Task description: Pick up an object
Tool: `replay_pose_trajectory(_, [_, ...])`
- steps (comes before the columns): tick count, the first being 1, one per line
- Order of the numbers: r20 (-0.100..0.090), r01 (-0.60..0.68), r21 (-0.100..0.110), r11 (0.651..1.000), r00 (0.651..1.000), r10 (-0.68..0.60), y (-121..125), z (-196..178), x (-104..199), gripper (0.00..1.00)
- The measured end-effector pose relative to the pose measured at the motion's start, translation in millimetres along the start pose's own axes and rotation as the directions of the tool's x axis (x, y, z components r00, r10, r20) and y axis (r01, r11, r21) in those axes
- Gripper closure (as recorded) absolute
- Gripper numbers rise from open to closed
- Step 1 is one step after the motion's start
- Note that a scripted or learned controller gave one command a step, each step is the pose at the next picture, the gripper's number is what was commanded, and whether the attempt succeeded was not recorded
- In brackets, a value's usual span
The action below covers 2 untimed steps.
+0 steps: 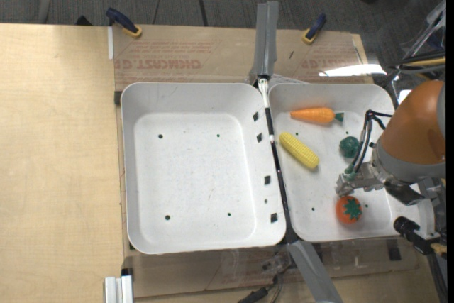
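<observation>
- Nearest the camera, just below the claw (352, 184), we see a red tomato toy (349, 210) with a green top, lying on the floor of the right bin (320, 232); it sits apart from the claw, not held by it.
- The claw itself hangs low over the right bin's floor, under the arm's orange band (420, 125); we cannot tell whether it is released or clenched, since the wrist covers most of it.
- Just above the claw we find a dark green, rounded toy (349, 146), lying near the black cable that runs down the wrist.
- To the claw's left, and a little farther up, a yellow corn cob (299, 150) lies at a slant.
- Farther still, above and to the left of the claw, an orange carrot (313, 115) with a green tip lies crosswise near the bin's far wall.
- Well to the claw's left, past the divider, stands the left bin (135, 152).
</observation>
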State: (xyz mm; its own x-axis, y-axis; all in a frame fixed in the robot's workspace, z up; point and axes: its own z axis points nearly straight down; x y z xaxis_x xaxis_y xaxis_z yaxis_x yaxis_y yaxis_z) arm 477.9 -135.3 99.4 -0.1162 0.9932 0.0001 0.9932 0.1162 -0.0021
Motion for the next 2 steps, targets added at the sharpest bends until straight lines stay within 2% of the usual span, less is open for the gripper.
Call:
replay_pose_trajectory(1, [0.003,0.087,-0.003,0.996,0.996,-0.087,60.9,-171.2,-15.8,1.00])
replay_pose_trajectory(2, [0.003,0.087,-0.002,0.996,0.996,-0.087,60.8,-170.9,-15.7,0.00])
